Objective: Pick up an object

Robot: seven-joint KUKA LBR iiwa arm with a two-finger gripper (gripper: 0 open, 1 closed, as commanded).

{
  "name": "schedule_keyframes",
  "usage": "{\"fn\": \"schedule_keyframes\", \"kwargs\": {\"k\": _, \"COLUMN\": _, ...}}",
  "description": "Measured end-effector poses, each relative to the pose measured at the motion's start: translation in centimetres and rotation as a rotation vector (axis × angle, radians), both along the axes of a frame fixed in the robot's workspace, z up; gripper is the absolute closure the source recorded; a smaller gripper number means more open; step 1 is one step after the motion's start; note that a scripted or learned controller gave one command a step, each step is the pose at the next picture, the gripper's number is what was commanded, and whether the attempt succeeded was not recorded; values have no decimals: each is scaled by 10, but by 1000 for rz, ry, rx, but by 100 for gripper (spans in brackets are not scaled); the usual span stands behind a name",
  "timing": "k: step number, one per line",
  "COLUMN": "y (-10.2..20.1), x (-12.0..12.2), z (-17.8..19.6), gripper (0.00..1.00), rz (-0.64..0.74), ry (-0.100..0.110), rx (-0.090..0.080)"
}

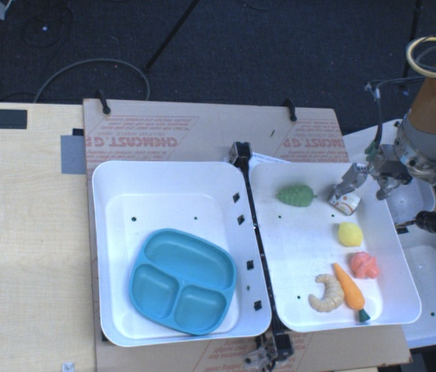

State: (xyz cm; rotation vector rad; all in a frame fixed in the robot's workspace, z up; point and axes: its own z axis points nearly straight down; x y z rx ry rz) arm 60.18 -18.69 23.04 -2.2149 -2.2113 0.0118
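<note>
Right bin (407, 304), near edge: orange carrot (348, 286) with green tip, lying at a slant, its side touching a cream curled piece (327, 294) to its left; just beyond, a pink lumpy piece (365, 265) near the bin's right wall; beyond that, a yellow rounded piece (349, 234), apart from the pink one; far part of the bin, a green leafy piece (296, 195) lying alone toward the centre divider.

Left bin (109, 208): blue tray (183, 280) with three compartments, lying flat in the near half, tilted slightly against the bin's lines.

Gripper (348, 196): low over the far right part of the right bin, between the green and yellow pieces; a small white and brown object (345, 202) sits at the fingertips, yet whether it is clasped between them cannot be told; jaw state likewise cannot be told.

Arm (427, 111): grey with orange band, entering from the right.

Bench: cardboard sheet (163, 134) with red print under both bins; pale wood surface (24, 246) to the left; dark floor (241, 37) with cables beyond.
</note>
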Motion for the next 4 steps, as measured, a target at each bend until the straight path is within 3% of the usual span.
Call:
{"fn": "schedule_keyframes", "kwargs": {"k": 1, "y": 0, "x": 2, "z": 6, "gripper": 0, "rz": 2, "ry": -11, "rx": -2}}
{"fn": "schedule_keyframes", "kwargs": {"k": 4, "y": 7, "x": -5, "z": -144, "gripper": 0, "rz": 1, "ry": -6, "rx": -1}}
